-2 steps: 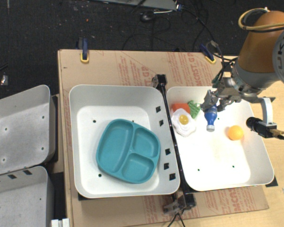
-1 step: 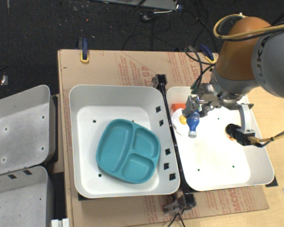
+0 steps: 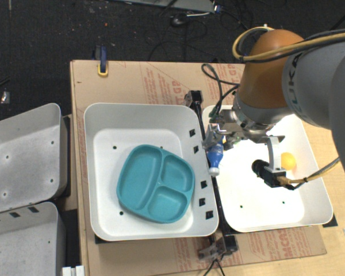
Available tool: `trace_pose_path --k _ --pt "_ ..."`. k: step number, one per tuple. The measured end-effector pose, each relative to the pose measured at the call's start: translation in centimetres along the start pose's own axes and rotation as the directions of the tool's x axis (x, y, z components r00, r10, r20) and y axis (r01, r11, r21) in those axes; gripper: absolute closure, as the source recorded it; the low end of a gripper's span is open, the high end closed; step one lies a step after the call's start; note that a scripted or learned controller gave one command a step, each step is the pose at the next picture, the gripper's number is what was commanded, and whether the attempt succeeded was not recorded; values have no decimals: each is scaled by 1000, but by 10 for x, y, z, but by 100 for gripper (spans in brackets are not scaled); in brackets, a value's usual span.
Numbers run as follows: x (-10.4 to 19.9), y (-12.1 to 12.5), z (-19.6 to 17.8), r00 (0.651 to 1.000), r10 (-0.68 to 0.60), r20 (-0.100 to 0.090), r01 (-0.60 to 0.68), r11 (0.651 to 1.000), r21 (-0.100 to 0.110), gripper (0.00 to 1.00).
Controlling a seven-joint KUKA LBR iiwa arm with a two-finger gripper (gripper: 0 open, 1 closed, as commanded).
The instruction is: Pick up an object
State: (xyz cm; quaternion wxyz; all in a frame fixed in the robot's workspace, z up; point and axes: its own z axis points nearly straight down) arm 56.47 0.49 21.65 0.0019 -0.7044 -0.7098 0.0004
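Right of centre in the frame, the pincer (image 3: 217, 135) hangs over the seam between the two bins; from this angle I cannot tell whether it is apart or together. Just below it is a small blue tube (image 3: 214, 156) with a white tip, smooth and rounded, at the left rim of the glossy white right bin (image 3: 264, 211). Further right in that bin lies a rounded yellow lump (image 3: 288, 161). Towards the middle of the frame, the left bin (image 3: 103, 125) holds a matte teal plastic plate (image 3: 155, 183) moulded into three compartments

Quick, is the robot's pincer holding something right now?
Pincer: cannot be told. A blue thing sits right up against it.
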Motion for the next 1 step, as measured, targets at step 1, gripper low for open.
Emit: trace_pose_path --k 1 --pt "57 -15 4 1000 -1 1 1 1000 0 100"
